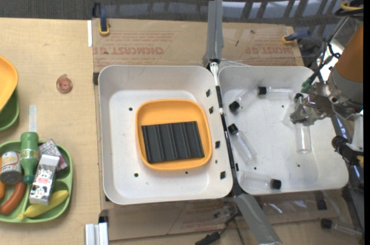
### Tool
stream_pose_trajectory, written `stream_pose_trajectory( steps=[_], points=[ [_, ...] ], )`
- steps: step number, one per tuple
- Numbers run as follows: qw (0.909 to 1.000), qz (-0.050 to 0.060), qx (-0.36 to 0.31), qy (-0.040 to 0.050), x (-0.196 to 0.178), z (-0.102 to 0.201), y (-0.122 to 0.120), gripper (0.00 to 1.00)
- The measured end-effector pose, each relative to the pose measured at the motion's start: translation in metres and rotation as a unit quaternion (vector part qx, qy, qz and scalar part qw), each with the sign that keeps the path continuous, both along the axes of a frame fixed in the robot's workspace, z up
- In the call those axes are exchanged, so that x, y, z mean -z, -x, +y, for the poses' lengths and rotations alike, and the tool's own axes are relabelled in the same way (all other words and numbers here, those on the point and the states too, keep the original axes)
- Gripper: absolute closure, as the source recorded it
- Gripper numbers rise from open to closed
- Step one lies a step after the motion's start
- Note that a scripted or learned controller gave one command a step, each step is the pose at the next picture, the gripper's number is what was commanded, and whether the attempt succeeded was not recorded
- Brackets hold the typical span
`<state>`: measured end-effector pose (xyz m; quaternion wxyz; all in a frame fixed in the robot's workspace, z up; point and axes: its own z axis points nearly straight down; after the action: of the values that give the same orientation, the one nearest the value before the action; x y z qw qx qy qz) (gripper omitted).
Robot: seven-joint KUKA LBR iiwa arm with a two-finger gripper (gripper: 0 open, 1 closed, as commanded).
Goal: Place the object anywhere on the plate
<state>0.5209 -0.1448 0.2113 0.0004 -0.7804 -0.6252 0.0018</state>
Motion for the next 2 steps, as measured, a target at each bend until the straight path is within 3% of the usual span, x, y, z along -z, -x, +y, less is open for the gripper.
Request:
stream_pose_trajectory(
  steps=[1, 2],
  points=[
    [0.9985, 0.000, -0.055, 0.0001, -0.012, 0.000, -0.057, 1.00],
    [0.9908, 0.000, -0.135, 0.0000, -0.015, 0.011, -0.110, 1.00]
  ],
)
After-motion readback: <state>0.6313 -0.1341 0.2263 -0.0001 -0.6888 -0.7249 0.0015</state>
